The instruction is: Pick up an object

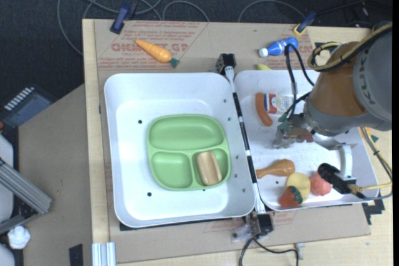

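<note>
My gripper (284, 136) hangs low over the middle of the right bin (249, 81), on the grey arm with the orange band (340, 87). Just up and left of it lie a red sausage (264, 109) and a small red, white and blue packet (277, 101). Below it a tan chicken drumstick (277, 168) lies on the bin floor. Near the bin's front edge sit a yellow fruit (299, 182), a red strawberry (290, 197) and a pink piece (319, 185). Nothing shows between the gripper's tips.
The left bin (124, 134) holds a green divided plate (184, 134) with a bread roll (209, 168) in its lower right compartment. On the bench behind the bins lie a toy carrot (156, 50), a blue and white bottle (278, 47) and a blue clip (121, 17).
</note>
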{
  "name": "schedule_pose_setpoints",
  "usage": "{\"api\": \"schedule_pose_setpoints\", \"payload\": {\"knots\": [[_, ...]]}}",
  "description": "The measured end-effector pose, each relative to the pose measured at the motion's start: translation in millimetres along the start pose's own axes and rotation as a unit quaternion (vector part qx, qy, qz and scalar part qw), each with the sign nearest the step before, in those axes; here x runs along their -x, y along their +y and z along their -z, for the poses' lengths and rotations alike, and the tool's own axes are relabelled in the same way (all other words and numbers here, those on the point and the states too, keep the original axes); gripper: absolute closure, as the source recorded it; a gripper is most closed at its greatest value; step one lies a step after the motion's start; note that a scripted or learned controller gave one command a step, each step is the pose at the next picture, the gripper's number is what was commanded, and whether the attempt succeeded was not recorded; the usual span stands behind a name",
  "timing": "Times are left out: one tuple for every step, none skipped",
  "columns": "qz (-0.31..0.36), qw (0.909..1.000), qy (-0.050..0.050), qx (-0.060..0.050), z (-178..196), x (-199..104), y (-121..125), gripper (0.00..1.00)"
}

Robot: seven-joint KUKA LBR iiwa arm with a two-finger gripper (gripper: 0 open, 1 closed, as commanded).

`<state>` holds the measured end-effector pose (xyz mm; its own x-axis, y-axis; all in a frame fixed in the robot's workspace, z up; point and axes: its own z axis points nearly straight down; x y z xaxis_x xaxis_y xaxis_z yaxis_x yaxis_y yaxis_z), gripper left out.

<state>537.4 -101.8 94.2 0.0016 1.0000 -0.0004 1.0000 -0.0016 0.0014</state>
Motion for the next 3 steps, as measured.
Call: {"api": "schedule_pose_setpoints", "payload": {"knots": [[0.0,1.0,0.0,0.0,-0.1,0.0,-0.1,0.0],[0.0,1.0,0.001,-0.002,-10.1,-8.0,-59.1,0.0],[0.001,1.0,0.0,0.0,-9.9,-8.6,-49.7,0.0]]}}
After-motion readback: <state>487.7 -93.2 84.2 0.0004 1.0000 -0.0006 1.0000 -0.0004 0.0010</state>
